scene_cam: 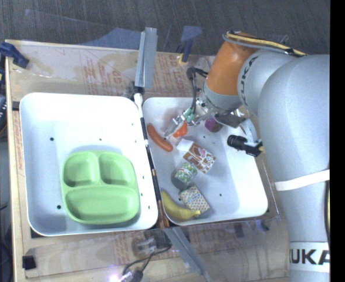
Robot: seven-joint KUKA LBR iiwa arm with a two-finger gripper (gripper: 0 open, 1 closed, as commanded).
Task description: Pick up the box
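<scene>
Nearest the camera, the grey arm [290, 157] bulks over the right side of the surface [73, 69], its orange band above the wrist. The pincer [181, 125] is seen low in the right bin [252, 198], near the far wall; something orange-red sits at its tips, but whether it is gripped, and whether the pincer is apart or together, cannot be told. The box [199, 157], patterned, lies flat mid-bin, just beside and nearer than the pincer. A sausage [159, 138] lies to its left, a small round tin [185, 174], a second patterned packet [194, 199] and a banana [178, 207] closer in. The green tray [100, 188] rests in the left bin [37, 116]. Risk is judged: crowding may cause the wrong item to be taken, and the flat box may slip away.
</scene>
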